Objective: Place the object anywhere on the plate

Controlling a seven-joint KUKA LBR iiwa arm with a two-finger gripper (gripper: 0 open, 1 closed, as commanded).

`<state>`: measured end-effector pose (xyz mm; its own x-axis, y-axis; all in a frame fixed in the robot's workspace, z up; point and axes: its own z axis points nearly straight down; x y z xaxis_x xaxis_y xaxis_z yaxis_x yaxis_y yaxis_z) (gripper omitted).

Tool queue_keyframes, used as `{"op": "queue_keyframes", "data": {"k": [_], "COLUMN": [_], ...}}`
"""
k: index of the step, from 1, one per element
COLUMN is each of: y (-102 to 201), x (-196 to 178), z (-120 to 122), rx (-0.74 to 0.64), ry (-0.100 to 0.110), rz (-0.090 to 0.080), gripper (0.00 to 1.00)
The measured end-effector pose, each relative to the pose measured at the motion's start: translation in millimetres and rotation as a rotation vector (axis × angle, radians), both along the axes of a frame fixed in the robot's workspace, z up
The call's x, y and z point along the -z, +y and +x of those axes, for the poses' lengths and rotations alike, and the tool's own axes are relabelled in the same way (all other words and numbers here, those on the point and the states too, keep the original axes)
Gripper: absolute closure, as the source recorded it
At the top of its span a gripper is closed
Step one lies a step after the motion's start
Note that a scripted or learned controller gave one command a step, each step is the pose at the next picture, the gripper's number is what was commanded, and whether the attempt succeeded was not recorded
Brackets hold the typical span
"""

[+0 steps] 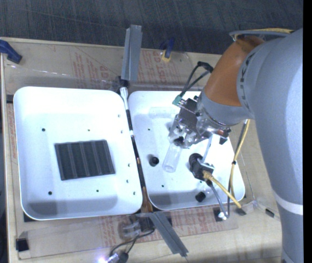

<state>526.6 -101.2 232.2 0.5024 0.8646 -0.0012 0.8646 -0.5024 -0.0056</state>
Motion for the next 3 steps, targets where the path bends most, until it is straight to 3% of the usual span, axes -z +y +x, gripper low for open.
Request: {"op": "queue_keyframes", "data": {"k": [1,2,3], "y": [54.6,159.7,238.5], "x": [8.3,37.1,-29.4], "z": [-51.0,-46.2,-50.2], "rx": [0.018,0.248,0.754], "ry": [0.002,0.003,-0.004], "rz": [0.0,-0.002,-0.005], "gripper": [1.0,1.0,1.0]}}
